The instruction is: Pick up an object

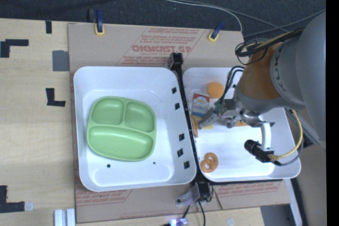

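Two fingers (213,116) low in right bin (238,164), beside small packet (200,104)

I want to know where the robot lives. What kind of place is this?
Probably a robot test lab. A grey arm reaches over two white bins clamped to cardboard, with toy food and a green plate.

Green divided plate (121,129) in left white bin (85,166)
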Robot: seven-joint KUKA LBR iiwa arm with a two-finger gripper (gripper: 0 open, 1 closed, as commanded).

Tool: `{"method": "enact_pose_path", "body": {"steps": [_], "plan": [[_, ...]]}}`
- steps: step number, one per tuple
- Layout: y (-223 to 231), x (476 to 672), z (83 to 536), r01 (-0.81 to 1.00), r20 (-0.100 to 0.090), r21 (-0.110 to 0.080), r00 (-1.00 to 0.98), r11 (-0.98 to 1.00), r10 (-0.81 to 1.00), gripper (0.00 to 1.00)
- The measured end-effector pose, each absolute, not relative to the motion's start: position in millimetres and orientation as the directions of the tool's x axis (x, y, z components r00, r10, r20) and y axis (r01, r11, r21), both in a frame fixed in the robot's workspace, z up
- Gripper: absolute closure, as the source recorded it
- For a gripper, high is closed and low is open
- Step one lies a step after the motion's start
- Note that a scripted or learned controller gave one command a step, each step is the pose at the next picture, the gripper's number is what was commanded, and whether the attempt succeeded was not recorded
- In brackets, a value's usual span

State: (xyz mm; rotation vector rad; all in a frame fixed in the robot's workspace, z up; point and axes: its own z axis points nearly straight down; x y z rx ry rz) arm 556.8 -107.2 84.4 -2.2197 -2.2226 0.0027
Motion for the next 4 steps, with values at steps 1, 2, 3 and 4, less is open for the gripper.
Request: {"method": "enact_pose_path", "body": {"steps": [1,2,3,4], "plan": [[-107,557.7,96,1.0,-0.002,0.002,-0.002,0.002,1.0,1.0],[-115,561.0,142,1.0,-0.001,0.002,-0.001,0.001,1.0,1.0],[-110,561.1,185,1.0,0.0,0.003,-0.002,0.002,1.0,1.0],[-110,561.7,217,1.0,0.0,0.001,-0.001,0.001,1.0,1.0]]}}
